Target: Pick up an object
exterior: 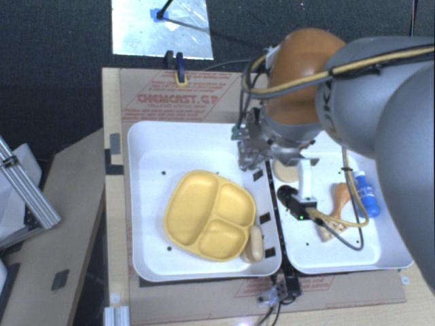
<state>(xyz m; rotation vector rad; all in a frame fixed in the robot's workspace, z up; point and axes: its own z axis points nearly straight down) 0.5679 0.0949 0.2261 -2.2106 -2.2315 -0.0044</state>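
The grey arm reaches in from the right, orange band up, its tool [249, 153] pointing down.

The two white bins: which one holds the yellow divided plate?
The left bin: the yellow divided plate lies in it, while the right bin holds a blue-capped bottle.

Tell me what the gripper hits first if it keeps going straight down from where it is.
Probably the bare floor of the left bin near its right wall. The gripper hangs above the yellow divided plate's upper right edge, seemingly just clear of it, though depth is uncertain.
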